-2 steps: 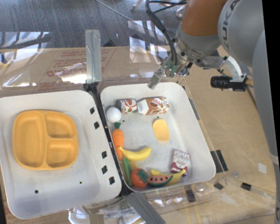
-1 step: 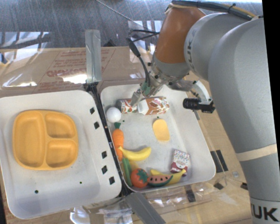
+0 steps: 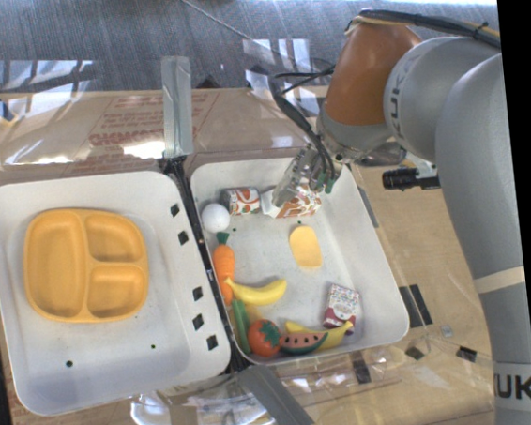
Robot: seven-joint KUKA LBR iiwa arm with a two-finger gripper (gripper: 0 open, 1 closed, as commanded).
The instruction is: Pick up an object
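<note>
Nearest you, the watermelon slice [image 3: 307, 341] and banana [image 3: 260, 291] lie in the right bin [image 3: 378, 275]. Farther back, your tool [image 3: 302, 185] sits right over the small carton [image 3: 293, 205] at the bin's far wall; I cannot tell its grip.

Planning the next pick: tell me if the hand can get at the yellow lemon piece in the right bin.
Probably yes. The lemon piece lies alone on bare bin floor, just below the hand, with nothing over it.

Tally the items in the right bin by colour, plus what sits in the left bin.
Yellow: 3, banana, second banana, lemon-like piece
Orange: 1, carrot
White: 1, ball
Multicoloured: 5
Left bin: 1, divided yellow plate
Total: 11
</note>
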